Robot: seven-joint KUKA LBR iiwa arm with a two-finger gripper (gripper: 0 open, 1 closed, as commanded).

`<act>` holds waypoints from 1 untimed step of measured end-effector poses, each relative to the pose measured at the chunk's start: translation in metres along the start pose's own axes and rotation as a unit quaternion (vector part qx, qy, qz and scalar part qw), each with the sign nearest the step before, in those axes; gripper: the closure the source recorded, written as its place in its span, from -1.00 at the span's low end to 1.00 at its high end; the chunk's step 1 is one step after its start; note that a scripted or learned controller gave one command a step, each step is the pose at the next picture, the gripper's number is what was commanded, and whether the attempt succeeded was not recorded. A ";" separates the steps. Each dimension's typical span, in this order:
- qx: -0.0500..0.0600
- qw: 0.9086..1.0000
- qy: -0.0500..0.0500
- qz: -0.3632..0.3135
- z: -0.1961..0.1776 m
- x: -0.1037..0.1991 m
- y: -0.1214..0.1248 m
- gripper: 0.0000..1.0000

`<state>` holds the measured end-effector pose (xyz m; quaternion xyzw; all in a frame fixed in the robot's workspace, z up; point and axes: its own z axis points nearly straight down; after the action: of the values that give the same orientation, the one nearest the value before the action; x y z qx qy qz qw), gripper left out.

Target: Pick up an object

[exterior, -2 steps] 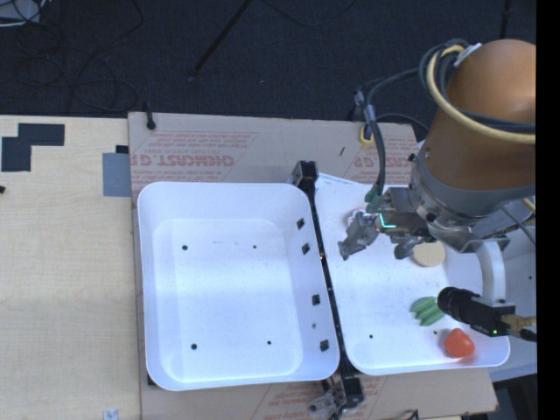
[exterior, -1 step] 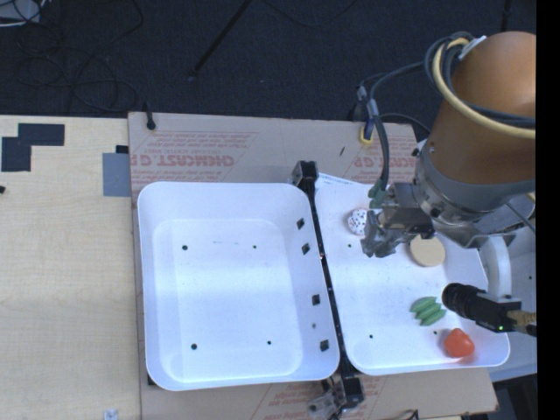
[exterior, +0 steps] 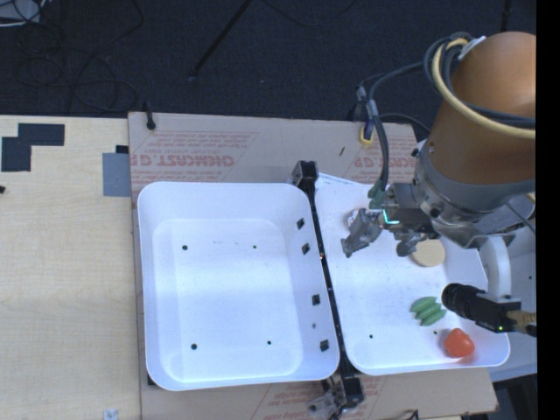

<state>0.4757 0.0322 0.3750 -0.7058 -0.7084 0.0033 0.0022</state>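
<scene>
My gripper hangs over the upper left part of the right bin, close to the divider between the two bins. A pale beige round object lies just to the gripper's right, partly under the wrist. Further toward the bin's front right lie a green pod-shaped object and a red-orange rounded object. Nothing shows between the gripper and the bin floor below it.
The left bin sits beside the right one, with a black clip strip along the shared edge. The big grey and orange arm covers the right bin's upper right. Cardboard lies under both bins.
</scene>
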 end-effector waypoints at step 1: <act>0.000 1.000 0.000 0.000 0.000 0.000 0.000 -1.00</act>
<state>0.4757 0.0322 0.3750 -0.7058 -0.7084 0.0033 0.0022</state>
